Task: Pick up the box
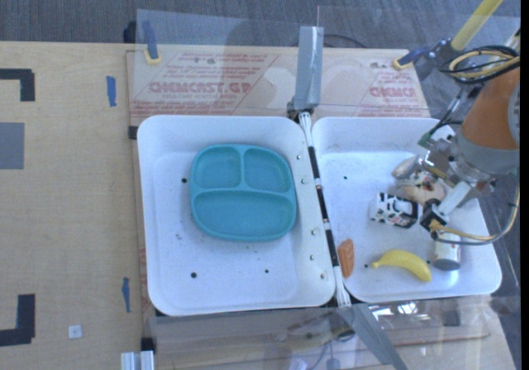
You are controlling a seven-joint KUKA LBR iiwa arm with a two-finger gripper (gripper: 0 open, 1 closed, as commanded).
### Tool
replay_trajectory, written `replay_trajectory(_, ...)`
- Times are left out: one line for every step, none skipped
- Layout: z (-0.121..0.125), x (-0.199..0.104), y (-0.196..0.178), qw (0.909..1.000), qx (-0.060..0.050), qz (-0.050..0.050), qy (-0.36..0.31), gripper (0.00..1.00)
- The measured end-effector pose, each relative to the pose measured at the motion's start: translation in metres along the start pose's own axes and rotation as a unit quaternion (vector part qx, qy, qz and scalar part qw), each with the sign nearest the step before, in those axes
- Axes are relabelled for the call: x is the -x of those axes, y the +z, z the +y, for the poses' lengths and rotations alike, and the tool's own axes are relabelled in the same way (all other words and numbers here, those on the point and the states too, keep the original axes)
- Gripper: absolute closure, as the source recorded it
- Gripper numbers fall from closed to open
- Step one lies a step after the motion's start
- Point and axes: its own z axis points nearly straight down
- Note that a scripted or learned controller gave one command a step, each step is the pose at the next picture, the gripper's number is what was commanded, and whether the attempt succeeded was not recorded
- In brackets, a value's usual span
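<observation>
The box (392, 210), small with a black-and-white cow pattern, lies in the right bin (364, 149) near its middle. My gripper (423, 185) hangs just above and to the right of the box, low over the bin, at the end of the grey arm with its orange band (496, 116). A tan and brownish object (411, 168) sits directly at the gripper, and I cannot tell whether it is held. The box's right end is partly covered by the gripper's body.
A yellow banana (402, 264) lies at the right bin's front, next to a small grey can (446, 253). An orange piece (346, 256) rests against the divider. The left bin (161, 220) holds a teal compartment plate (243, 192). Cables (475, 234) loop beside the wrist.
</observation>
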Motion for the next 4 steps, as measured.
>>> replay_trajectory(-0.035, -0.12, -0.093, 0.9939, 0.001, -0.004, 0.11, 0.0)
replay_trajectory(-0.053, -0.081, -0.04, 0.9856, 0.006, 0.0, 0.169, 0.0)
replay_trajectory(-0.092, -0.058, -0.017, 0.981, 0.001, -0.005, 0.194, 0.0)
replay_trajectory(-0.133, -0.038, -0.001, 0.9808, 0.008, 0.002, 0.195, 0.0)
